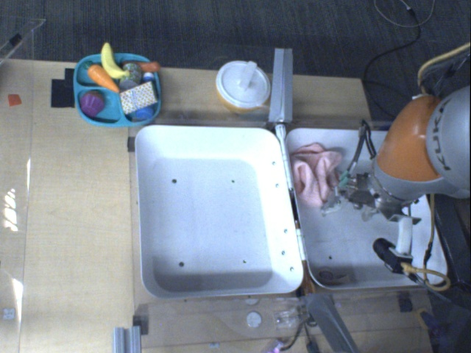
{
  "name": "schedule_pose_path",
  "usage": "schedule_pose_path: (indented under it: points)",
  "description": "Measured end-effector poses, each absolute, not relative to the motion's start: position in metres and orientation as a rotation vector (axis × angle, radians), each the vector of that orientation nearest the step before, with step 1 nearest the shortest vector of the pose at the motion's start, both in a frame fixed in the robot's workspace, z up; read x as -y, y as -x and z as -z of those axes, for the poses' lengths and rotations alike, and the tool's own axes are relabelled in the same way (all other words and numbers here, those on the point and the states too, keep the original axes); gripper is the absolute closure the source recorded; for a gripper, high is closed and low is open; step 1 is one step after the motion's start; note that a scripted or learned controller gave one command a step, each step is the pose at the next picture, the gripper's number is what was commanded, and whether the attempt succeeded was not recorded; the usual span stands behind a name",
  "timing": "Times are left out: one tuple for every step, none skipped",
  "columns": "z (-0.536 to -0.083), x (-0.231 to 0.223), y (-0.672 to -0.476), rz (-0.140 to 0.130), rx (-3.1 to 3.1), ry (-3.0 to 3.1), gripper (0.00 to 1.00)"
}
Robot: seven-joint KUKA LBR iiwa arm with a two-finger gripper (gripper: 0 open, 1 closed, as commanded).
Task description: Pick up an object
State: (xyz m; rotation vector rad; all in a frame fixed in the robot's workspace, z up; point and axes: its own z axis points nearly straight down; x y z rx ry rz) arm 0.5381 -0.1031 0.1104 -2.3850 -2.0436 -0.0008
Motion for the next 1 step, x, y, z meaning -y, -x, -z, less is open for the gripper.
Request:
schedule_pose_path:
  points:
    - [-0.09,0.1023,-0.5901,0.012,2.403,2.039,0.0]
